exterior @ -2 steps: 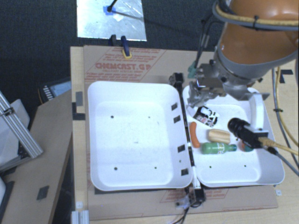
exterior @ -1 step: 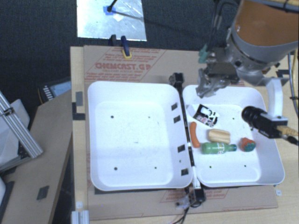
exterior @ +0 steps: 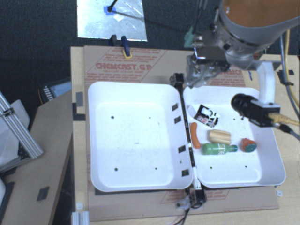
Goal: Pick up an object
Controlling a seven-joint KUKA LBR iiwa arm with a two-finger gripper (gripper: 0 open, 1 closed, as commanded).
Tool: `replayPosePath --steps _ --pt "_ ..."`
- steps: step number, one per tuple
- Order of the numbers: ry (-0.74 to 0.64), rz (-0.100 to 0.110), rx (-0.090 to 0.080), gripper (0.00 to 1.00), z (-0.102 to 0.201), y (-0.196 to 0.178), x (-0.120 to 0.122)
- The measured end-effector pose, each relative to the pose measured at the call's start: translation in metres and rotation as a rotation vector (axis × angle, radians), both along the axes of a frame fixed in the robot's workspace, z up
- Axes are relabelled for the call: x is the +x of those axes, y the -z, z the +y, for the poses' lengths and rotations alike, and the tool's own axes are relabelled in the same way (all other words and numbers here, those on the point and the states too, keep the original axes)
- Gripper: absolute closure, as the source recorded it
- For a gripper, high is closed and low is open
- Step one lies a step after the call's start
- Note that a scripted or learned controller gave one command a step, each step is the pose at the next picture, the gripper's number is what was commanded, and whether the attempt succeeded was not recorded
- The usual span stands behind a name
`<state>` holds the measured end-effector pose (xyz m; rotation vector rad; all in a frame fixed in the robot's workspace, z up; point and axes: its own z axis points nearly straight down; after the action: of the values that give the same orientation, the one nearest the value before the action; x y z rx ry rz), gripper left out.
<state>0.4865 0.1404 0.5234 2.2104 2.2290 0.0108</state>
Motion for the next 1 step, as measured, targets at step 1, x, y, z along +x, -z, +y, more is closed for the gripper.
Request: replayPosePath --steps 1 --pt "0.011 0.009 -0.006 1.0 -0.0248 0.058 0.0513"
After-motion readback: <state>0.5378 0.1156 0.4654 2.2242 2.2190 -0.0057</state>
